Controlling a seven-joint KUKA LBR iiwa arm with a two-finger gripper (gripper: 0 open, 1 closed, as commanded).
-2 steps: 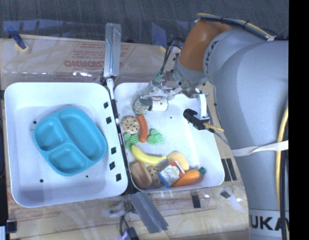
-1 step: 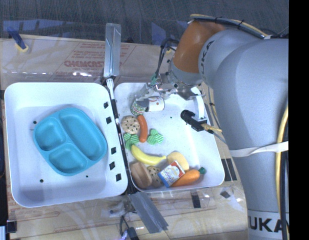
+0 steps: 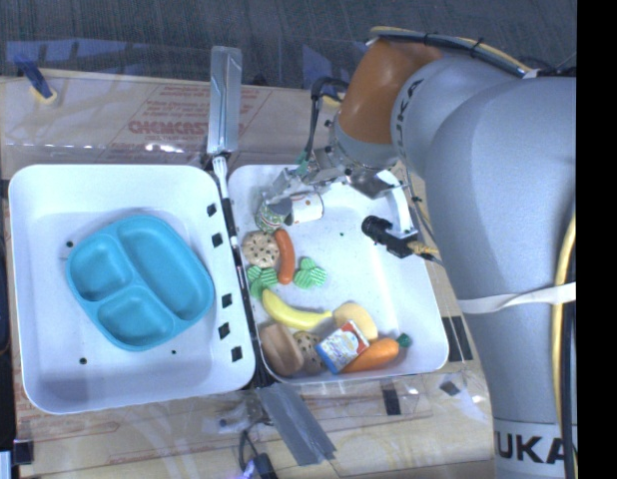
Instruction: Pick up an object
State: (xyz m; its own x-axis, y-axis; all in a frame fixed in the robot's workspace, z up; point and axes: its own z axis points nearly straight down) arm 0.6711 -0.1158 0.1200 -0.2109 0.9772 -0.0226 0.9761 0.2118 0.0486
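- A wooden bench (image 3: 109, 118) bears two white bins side by side.
- The grey arm (image 3: 488, 168) reaches over the right bin (image 3: 428, 297).
- The left bin (image 3: 39, 267) holds a blue divided tray (image 3: 139, 280).
- The gripper (image 3: 289, 200) hangs low at the right bin's far left corner, by a green-striped item (image 3: 269, 216).
- Toy foods lie near it: banana (image 3: 294, 312), sausage (image 3: 285, 254), carrot (image 3: 373, 354).

A divided tray (image 3: 139, 282) lies in the left bin (image 3: 49, 193); toy foods (image 3: 318, 317) fill the right bin (image 3: 413, 297)

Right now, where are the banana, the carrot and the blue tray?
banana (image 3: 292, 312), camera view, middle of its curved body.
carrot (image 3: 376, 355), camera view, middle of the orange body.
blue tray (image 3: 139, 279), camera view, central divider between its compartments.
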